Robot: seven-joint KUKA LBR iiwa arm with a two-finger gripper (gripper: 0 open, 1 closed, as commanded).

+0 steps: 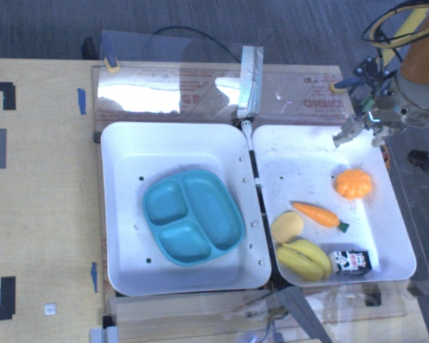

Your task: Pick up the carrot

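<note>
The carrot (pixel 316 214) is orange with a dark green stem end and lies slantwise in the middle of the right bin (pixel 272 156), its tip pointing up-left. My gripper (pixel 360 136) hovers over the bin's far right corner, well above and to the right of the carrot. It is open, its two grey fingers (pixel 341 138) spread apart with nothing between them.
An orange pumpkin (pixel 353 183) lies between the gripper and the carrot. A yellow lemon-like piece (pixel 287 226), a yellow corn cob (pixel 302 258) and a small black-and-white carton (pixel 352 261) crowd the near edge. A blue divided plate (pixel 193 216) rests in the left bin (pixel 121 191).
</note>
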